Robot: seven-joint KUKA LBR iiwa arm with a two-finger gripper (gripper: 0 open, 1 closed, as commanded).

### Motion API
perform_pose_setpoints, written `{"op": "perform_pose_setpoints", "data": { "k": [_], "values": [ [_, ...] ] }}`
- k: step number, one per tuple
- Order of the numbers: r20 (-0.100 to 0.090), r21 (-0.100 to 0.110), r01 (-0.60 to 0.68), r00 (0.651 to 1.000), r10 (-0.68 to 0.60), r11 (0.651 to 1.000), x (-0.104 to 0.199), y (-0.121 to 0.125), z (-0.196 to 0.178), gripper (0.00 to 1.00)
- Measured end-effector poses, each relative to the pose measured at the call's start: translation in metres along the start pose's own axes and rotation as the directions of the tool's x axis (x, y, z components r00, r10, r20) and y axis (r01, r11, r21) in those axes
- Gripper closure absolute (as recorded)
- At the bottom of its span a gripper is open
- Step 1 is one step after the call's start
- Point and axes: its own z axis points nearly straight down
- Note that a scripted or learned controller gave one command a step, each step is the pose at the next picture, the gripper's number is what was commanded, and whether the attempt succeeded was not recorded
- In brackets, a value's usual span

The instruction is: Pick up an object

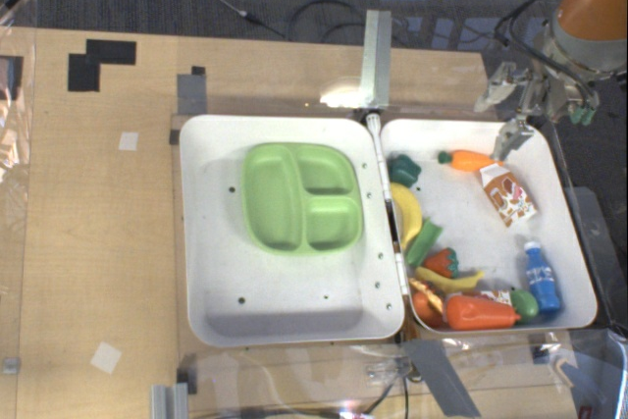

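I see the end effector point(512, 137) above the right bin's point(574, 240) rear edge near the toy carrot point(469, 160); grip state indeterminable; nothing lifted yet.

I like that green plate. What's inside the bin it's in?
Just the green plate, lying flat in the left bin. Its three sections hold nothing. What's beneath the plate is covered.

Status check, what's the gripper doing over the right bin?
Gripper above right bin's far edge, nothing visibly held. Toy carrot just beside it. Snack packet close below.
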Motion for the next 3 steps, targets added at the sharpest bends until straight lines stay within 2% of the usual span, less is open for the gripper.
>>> {"op": "perform_pose_setpoints", "data": {
  "k": [1, 2, 3],
  "values": [
    [0.0, 0.001, 0.009, 1.0, -0.009, 1.0, -0.005, -0.001, 0.147, 0.0],
    [0.001, 0.001, 0.118, 0.993, -0.118, 0.993, 0.047, -0.025, 0.158, 0.0],
    [0.004, 0.0, 0.077, 0.997, -0.077, 0.997, 0.006, -0.011, 0.158, 0.0]
  ]
}}
